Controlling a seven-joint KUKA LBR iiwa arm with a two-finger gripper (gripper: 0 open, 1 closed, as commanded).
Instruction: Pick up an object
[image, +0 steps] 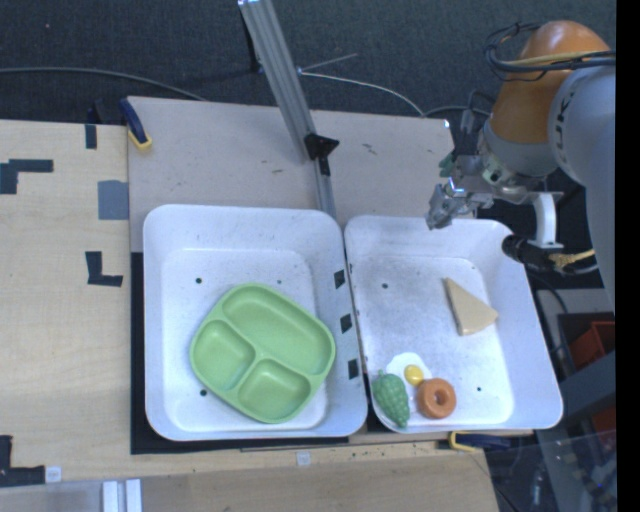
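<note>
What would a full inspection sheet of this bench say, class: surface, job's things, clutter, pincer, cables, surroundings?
Surface: two shallow white plastic bins, left bin, right bin, side by side on a pale wooden bench.
Job's things: tan wedge-shaped block, toy fried egg, bumpy green toy vegetable, orange ring doughnut, all in right bin.
Clutter: green three-compartment plate in left bin.
Pincer: pincer above right bin's far edge, holding nothing seen.
Cables: thin cable beyond bench.
Surroundings: slanted metal rail.

Metal pole (288, 85) slants across tan bench (220, 150); blue-yellow clamp (135, 124) at bench corner.
</note>
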